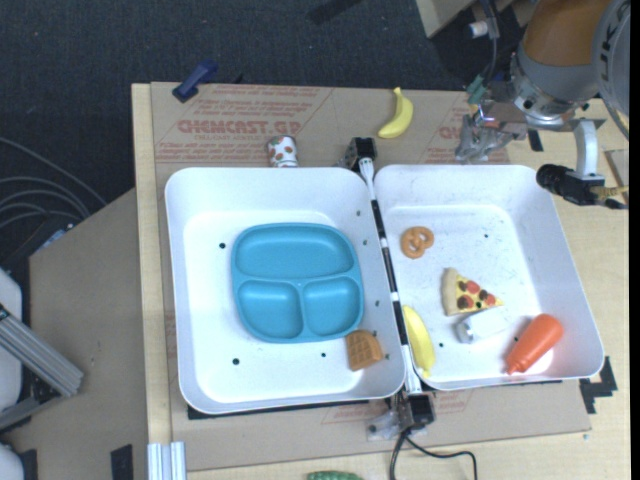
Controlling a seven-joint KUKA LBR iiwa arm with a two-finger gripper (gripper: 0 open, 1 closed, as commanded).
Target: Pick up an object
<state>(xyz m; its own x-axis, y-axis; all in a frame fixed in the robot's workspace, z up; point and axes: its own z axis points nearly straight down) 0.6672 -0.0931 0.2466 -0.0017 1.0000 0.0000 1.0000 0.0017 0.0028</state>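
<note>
My gripper (pixel 486 140) hangs at the back of the bench, just beyond the far rim of the right bin (pixel 563 230), with nothing seen in it. In that bin lie a brown pretzel (pixel 417 241), a pizza slice (pixel 468 294), an orange carrot (pixel 532 343), a yellow banana (pixel 418 339) along the left wall, and a small grey piece (pixel 467 331). The left bin (pixel 190 268) holds a blue divided plate (pixel 297 281) and a tan cracker (pixel 363 349) at its front right corner.
On the bench behind the bins lie a second yellow banana (pixel 397 115), a small red-and-white object (pixel 283 150) and a blue item (pixel 193 81). A green object (pixel 335 476) peeks in at the bottom edge. The arm enters from the upper right.
</note>
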